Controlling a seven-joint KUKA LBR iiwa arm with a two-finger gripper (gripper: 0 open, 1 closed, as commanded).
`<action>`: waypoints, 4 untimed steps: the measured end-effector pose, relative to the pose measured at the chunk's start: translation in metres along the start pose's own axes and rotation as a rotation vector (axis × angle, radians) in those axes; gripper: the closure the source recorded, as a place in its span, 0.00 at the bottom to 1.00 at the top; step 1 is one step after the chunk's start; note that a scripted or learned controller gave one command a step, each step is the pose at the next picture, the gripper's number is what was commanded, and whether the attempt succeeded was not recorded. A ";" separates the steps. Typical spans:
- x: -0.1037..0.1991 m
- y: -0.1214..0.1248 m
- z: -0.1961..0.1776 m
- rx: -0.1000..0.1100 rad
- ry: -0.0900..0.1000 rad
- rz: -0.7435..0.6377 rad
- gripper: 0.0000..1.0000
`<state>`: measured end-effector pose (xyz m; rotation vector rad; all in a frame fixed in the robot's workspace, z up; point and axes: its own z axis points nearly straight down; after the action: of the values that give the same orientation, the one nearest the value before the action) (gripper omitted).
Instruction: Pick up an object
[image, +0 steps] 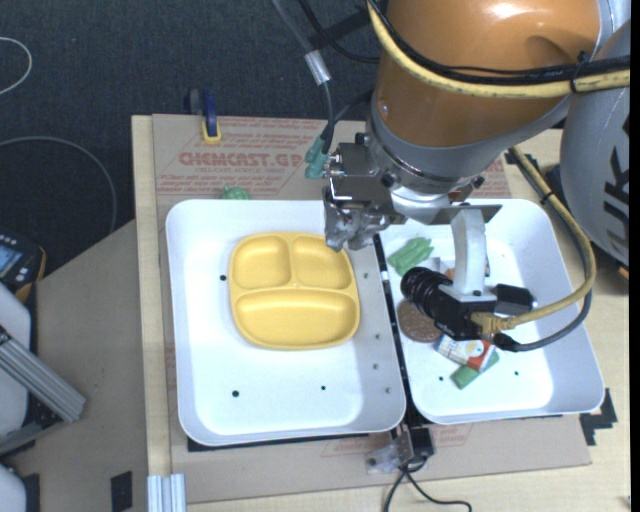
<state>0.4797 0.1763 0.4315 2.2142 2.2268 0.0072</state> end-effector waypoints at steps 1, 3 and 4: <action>-0.017 0.085 0.125 0.016 -0.008 0.010 1.00; 0.032 0.059 0.124 0.006 0.000 0.003 1.00; 0.048 0.056 0.205 0.015 -0.005 0.004 1.00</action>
<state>0.5361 0.2247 0.2266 2.2240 2.2266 -0.0156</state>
